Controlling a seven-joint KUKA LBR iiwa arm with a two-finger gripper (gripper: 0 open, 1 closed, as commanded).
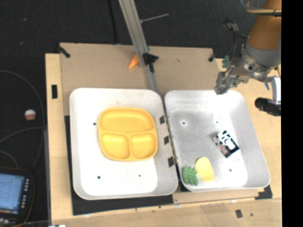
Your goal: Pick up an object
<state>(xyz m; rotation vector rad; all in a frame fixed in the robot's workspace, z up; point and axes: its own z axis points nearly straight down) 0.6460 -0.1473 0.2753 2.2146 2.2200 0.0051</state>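
Tool (pixel 221 90) at right bin's (pixel 246 108) far rim — finger state cannot be told; objects (pixel 226 144) cluster near front edge, centre floor open

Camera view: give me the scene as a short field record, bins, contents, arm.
left bin: holds a yellow divided tray, three compartments
right bin: holds three items, all toward its near side
black-and-white item: right part of right bin
yellow piece: near edge of right bin
green piece: just left of the yellow piece
gripper: over the right bin's far right corner, nothing seen held
task state: no object picked yet
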